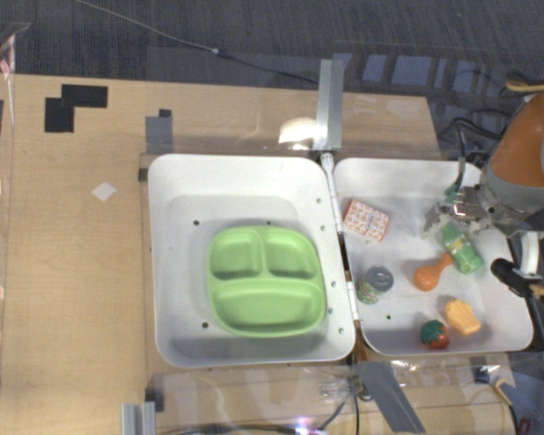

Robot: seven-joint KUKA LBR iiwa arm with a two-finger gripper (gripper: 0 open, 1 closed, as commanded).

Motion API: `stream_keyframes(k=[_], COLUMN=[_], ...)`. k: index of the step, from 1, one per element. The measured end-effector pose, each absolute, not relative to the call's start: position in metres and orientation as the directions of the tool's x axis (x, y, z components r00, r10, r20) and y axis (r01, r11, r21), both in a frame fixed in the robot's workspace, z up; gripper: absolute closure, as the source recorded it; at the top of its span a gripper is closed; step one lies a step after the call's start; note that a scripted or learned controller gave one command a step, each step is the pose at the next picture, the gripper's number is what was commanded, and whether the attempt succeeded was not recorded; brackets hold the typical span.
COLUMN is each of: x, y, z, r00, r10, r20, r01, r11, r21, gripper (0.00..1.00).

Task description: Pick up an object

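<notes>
The tool [455, 214] hangs over the upper right part of the right-hand white plastic bin [394, 178], its metal fingers spread around the top end of a small green plastic bottle [462, 252] that lies on the bin floor. How wide the fingers stand, and whether they touch the bottle at all, cannot be told from this slanted view; nothing shows as lifted.

The bottle looks light, stiff and smooth, a rounded toy shape likely to roll or squirt out of a pinch. Its straight middle, taken across the short axis, seems the safest hold. Touching its lower left end lies an orange plastic toy with a bulbous head and thin neck [430, 275], so a closing grasp may nudge both.

Elsewhere in this bin sit a flat white box with red dots [365, 221], probably light cardboard with crisp edges, a short grey tin can [375, 284], hard and round, a yellow ridged toy [463, 316] and a red-and-green round toy [434, 334], the last two near the front edge.

The left bin [172, 270] holds a glossy lime-green compartment tray [267, 281], rigid and shallow. Both bins rest on the pale wooden table [63, 261].
</notes>
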State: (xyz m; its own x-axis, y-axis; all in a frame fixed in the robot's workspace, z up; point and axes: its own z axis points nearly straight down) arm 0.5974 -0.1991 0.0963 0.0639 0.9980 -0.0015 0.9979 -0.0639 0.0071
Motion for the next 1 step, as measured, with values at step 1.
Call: stream_keyframes(k=[1], x=[0.589], y=[-0.1967], z=[0.0908], r00=[0.043], r10=[0.999], r20=[-0.003], r01=[0.999], r11=[-0.043], r21=[0.015], gripper=[0.0])
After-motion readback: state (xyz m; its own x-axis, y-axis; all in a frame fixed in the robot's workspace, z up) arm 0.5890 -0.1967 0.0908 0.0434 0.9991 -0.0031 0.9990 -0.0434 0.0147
